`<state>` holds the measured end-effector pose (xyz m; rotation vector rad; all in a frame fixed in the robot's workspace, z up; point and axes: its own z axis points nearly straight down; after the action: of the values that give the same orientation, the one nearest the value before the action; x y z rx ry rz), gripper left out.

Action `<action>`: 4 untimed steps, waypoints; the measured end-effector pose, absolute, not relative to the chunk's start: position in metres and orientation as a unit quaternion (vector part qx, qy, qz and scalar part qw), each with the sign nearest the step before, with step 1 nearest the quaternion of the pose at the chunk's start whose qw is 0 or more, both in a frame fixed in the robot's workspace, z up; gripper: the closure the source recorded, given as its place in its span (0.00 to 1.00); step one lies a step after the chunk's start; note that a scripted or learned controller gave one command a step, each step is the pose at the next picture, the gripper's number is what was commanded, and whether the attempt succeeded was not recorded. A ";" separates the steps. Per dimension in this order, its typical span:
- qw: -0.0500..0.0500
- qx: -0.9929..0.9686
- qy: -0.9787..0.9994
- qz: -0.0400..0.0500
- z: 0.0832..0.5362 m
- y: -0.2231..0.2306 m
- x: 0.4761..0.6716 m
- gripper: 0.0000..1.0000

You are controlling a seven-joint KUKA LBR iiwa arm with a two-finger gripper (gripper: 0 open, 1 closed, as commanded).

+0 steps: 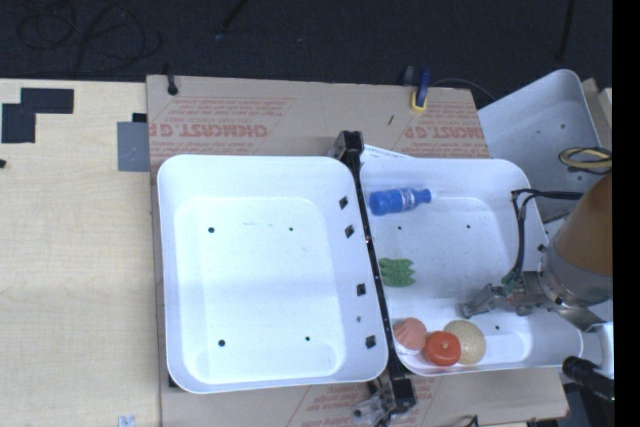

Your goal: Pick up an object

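The right bin (500, 177) holds a blue bottle (400, 201) lying on its side near the far wall. A small green object (396, 272) lies by the divider. At the near edge, a pink piece (409, 332), a red round piece (442, 348) and a tan ball (466, 340) are clustered together. My gripper (484, 301) sits low inside the right bin, just above and to the right of the tan ball and pointing left. The grey arm (585, 260) comes in from the right edge. Nothing is visibly held.
The left bin (175, 215) lies beside the right one, with a black clip strip (362, 245) along the shared wall. Both bins rest on a cardboard sheet (250, 115). A white panel (545, 120) stands at the far right, and cables run near the arm.
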<state>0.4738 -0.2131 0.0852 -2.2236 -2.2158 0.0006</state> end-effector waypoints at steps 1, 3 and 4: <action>0.000 -0.709 -0.705 -0.001 0.099 -0.215 0.476 1.00; -0.004 -0.707 -0.707 -0.001 0.326 -0.215 0.475 1.00; -0.001 -0.707 -0.708 0.000 0.355 -0.214 0.476 1.00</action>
<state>0.4761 -0.2140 0.3549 -2.2211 -2.2248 -0.0008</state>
